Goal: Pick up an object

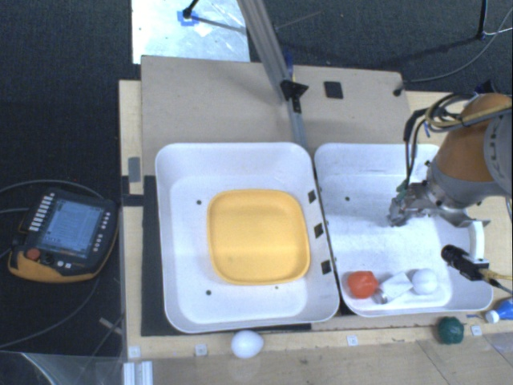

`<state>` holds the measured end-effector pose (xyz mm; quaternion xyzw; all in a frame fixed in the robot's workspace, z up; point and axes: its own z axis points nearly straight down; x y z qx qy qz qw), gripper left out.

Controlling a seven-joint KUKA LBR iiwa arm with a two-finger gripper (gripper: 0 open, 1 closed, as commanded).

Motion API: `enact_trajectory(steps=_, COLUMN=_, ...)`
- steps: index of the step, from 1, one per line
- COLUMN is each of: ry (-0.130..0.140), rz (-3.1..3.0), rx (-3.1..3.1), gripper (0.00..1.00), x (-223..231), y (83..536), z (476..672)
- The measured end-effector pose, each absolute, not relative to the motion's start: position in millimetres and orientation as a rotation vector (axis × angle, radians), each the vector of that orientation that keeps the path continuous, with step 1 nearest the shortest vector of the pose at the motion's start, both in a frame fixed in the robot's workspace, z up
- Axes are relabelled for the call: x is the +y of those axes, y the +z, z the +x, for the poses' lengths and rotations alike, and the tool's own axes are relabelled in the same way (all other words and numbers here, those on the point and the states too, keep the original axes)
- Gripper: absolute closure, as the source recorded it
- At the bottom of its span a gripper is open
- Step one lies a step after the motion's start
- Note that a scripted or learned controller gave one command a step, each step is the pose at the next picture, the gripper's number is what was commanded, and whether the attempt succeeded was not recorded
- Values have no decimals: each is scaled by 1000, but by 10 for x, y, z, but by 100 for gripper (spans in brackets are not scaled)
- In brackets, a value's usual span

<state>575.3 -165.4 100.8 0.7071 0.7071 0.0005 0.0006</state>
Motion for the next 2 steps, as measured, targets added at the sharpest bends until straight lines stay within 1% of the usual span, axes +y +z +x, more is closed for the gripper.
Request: enact_trajectory(steps=2, ry=5, rz=2217, rx=2220, gripper=100, x=-1459, y=2018, z=5787)
